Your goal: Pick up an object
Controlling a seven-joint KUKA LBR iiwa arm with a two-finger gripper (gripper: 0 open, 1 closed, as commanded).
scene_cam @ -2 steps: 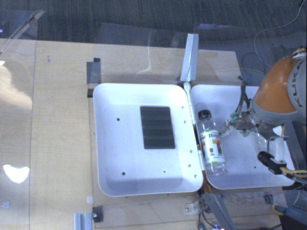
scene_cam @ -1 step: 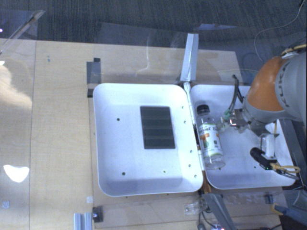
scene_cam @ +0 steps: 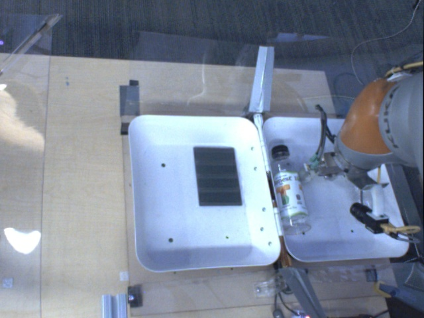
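gripper (scene_cam: pixel 317 164) state: cannot tell | clear bottle (scene_cam: pixel 289 191) lies against right bin (scene_cam: pixel 344 244) left wall | risk: round bottle rolls, wall blocks gripper

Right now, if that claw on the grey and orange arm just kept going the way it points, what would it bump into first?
The gripper hangs over the right bin, seemingly aimed down and leftward. Probably the bin's white floor first, or the clear bottle lying just left; depth is hard to judge.

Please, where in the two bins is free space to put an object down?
Left bin: bare floor all around the dark pad, widest toward the near rim. Right bin: crowded; the bottle lies along its left wall and the arm hangs over the rest.
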